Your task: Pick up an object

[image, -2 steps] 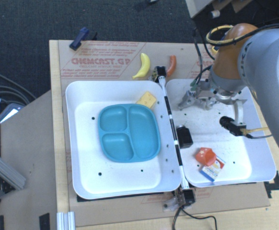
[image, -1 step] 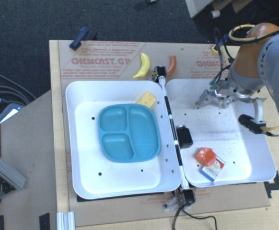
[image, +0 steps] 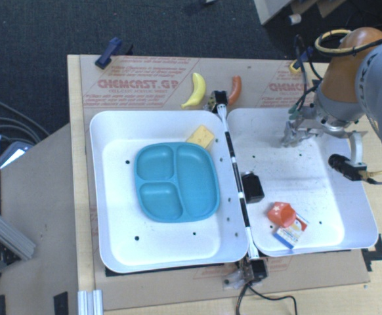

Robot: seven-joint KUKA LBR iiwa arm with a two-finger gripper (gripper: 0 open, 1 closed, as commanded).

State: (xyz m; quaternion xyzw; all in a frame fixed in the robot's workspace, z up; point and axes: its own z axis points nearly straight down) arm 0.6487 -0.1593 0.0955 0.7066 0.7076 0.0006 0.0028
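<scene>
Two shallow white plastic bins (image: 112, 195) (image: 348, 222) sit side by side on the tabletop (image: 79, 176). One blue three-compartment plate (image: 176, 180) and one yellow sponge-like block (image: 201, 136) lie in the left bin; one orange-red packet (image: 286, 220) in the right. One yellow toy banana (image: 195, 90) and one orange sausage-shaped toy (image: 234, 89) rest at the tabletop's far edge.

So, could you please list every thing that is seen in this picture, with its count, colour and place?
bins: 2, white, side by side on the bench
divided plate: 1, blue, in the left bin
yellow block: 1, yellow, left bin, at the plate's far edge
red object: 1, red-orange, right bin, near side
small packet: 1, white, red and blue, beside the red object
banana: 1, yellow, on the bench behind the bins
orange item: 1, orange, right of the banana
arm: 1, grey and orange
gripper: 1, over the right bin's far part
</scene>
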